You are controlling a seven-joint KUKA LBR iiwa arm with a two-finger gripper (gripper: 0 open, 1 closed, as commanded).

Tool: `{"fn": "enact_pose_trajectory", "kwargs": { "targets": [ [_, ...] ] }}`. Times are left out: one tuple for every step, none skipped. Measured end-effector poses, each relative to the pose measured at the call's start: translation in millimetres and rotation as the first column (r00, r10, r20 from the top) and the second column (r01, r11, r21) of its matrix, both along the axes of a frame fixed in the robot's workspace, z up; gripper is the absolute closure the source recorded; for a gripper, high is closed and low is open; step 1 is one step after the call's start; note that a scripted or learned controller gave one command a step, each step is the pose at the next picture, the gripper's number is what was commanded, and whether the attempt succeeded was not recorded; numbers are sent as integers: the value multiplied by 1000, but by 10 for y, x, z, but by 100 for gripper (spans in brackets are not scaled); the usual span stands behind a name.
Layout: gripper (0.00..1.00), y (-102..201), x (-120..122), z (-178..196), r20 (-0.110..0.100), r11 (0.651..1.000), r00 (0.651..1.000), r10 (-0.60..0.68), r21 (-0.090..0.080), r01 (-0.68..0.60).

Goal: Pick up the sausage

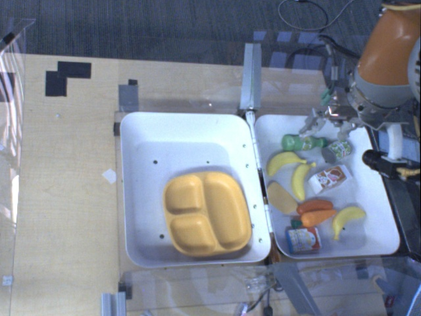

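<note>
Arm (orange-banded) cut off rightward

robot lab, bench, bins, cables

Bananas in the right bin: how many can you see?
3. Two bananas lie side by side near the bin's left wall; a third sits alone toward the front right. Others could be hidden under the pile.

Legible text: none. Printed labels on the white carton and the small pouch, right bin: too blurred to read.
</note>
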State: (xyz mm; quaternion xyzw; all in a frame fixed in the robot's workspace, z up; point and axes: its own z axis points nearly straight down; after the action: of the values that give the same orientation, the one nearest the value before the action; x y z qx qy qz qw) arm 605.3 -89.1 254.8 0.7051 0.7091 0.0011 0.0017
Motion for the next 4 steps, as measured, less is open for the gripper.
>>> {"fn": "enact_pose_trajectory", "kwargs": {
  "targets": [
    [0, -592, -537, -876, -1, 968, 968, -251, 2, 251],
    [0, -638, -842, -1659, 8, 965, 965, -262, 2, 262],
    [100, -630, -813, -1537, 15, 966, 965, -260, 4, 260],
    [100, 507, -517, -697, -2, 666, 666, -746, 3, 746]
  ]
}}
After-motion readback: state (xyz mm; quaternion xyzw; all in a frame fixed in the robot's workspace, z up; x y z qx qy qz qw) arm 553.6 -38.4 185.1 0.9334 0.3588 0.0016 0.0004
